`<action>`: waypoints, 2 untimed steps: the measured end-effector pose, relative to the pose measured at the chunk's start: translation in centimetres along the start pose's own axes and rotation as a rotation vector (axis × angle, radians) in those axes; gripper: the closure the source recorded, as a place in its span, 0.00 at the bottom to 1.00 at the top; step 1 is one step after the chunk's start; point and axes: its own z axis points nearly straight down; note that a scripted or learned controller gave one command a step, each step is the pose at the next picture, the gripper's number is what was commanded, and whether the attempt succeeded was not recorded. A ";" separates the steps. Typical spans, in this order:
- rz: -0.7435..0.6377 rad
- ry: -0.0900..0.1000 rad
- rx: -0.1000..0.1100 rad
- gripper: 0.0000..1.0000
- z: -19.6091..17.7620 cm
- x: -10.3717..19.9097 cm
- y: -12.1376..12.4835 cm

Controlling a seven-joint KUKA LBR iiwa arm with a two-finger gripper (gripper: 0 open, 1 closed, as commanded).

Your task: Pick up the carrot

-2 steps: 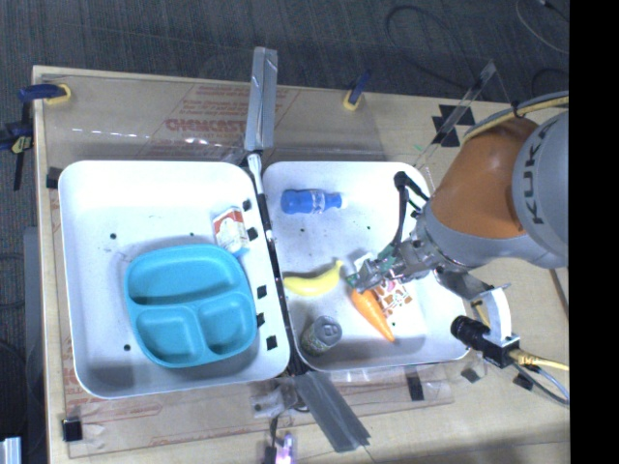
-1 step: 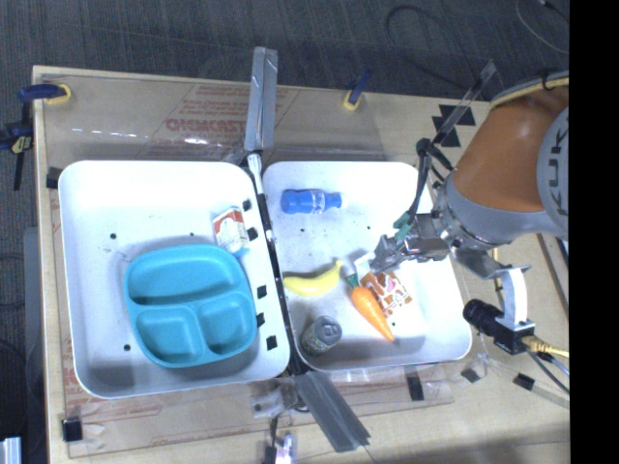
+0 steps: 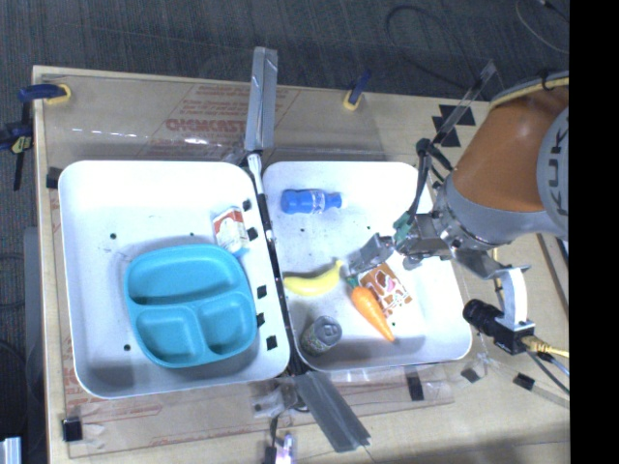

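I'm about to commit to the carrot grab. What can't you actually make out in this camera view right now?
- Gripper: fingers too small and blurred, sitting just above the carrot; contact unclear.
- Snack packet: print unreadable; it touches the carrot's upper side.
- Can: label too small to read.
- Arm: cut off by the right edge.

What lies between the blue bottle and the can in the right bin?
In the camera view, a banana lies between the blue bottle and the can.
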 end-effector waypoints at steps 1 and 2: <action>0.193 -0.001 0.001 0.00 -6.9 0.6 1.5; 0.090 0.000 0.003 0.00 7.8 -1.0 -0.2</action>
